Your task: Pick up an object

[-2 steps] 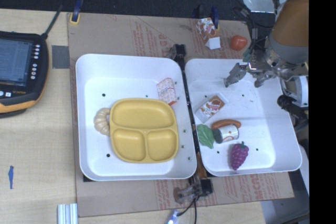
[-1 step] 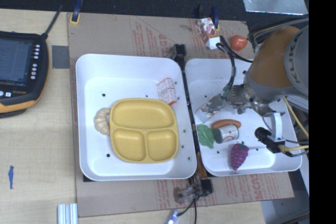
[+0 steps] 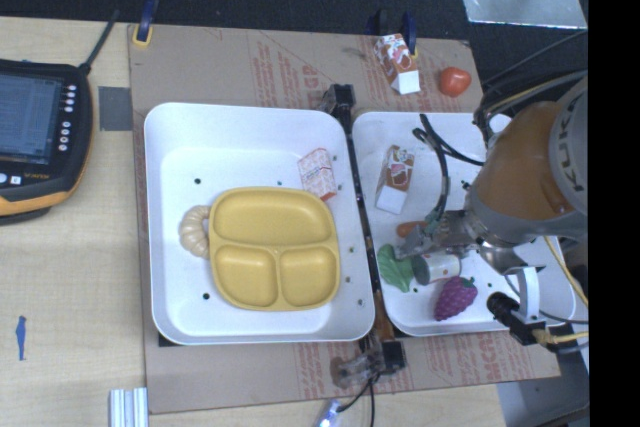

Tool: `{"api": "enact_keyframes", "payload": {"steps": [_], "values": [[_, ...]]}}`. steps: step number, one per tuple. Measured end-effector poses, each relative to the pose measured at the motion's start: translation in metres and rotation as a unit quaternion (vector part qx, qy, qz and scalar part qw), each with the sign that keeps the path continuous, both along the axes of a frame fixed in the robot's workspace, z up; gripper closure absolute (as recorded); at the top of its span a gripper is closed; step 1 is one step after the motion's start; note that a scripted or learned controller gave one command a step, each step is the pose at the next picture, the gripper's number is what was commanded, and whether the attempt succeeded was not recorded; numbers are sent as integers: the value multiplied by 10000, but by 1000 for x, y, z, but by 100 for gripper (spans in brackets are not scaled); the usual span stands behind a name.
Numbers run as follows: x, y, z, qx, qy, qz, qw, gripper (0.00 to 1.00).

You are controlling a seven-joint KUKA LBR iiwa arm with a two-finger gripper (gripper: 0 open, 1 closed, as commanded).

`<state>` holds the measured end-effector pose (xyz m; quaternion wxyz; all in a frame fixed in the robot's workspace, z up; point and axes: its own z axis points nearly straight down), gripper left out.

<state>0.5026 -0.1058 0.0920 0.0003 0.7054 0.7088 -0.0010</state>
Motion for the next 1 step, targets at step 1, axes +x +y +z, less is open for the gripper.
{"api": "enact_keyframes", "payload": {"steps": [1], "values": [[32, -2, 0, 7, 11, 7, 10000, 0]]}}
